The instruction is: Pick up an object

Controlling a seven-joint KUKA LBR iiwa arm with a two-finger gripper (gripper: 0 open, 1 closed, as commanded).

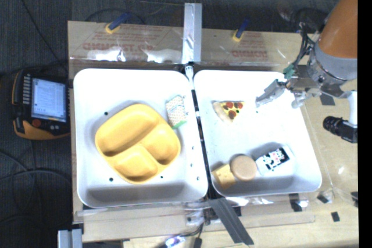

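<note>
I count three loose things in the right bin [302,125], and any of them could serve as the object to pick. The pizza slice toy [228,109] lies flat toward the far left part of that bin, its point aimed toward the near side. One tan round-topped block [237,170] sits against the bin's near wall, left of middle. Just beside it, to its right, is one small black-and-white printed packet [273,160], tilted, close to the block but I can't tell whether they touch.

The gripper [278,90] hangs over the far right part of the same bin, to the right of the pizza slice and well apart from it. I see two fingers: one slim grey finger slanting down-left, the other a short one further right. They stand apart, with nothing between them. Above it the orange band of the arm [343,14] comes in from the right.

Next to the right bin, the left bin [93,90] holds two things: one yellow divided plate [136,141] with three compartments filling most of its floor, and one small green-and-white packet [175,111] up against the wall shared with the right bin.

Left of the left bin, off the bench, one handheld control pendant [42,103] shows a lit screen.
</note>
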